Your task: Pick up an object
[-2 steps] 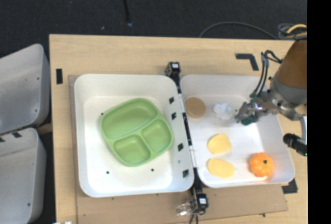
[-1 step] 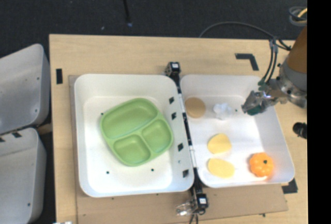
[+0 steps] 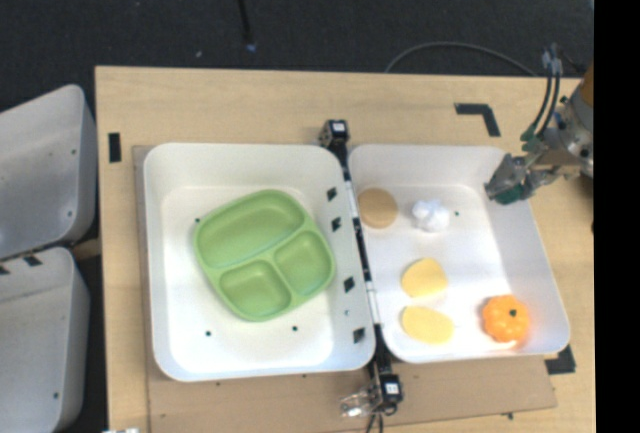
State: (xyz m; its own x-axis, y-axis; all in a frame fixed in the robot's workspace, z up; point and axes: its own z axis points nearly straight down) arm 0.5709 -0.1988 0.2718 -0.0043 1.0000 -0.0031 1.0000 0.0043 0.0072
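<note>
— Reaching in from the right, I have my claw (image 3: 508,183) over the upper right rim of the right bin (image 3: 520,251), well above the things in it. Whether it is open or shut I cannot tell; nothing shows in it.

— What would you go for?

— Largest first: the green divided tray (image 3: 263,253) lies alone in the left bin (image 3: 170,321), too broad and flat for me, I judge. In my bin the two yellow pieces (image 3: 425,278) lie close together at the lower middle, so fingers might catch both. The orange pumpkin (image 3: 505,318) sits in the lower right corner, near the wall. The tan disc (image 3: 378,208) is hard by the divider (image 3: 355,251).

— And the smallest?

— The white lump (image 3: 432,214), just beside the disc but free on three sides. I'd come straight down on it, centred, closing across its narrow width.
</note>
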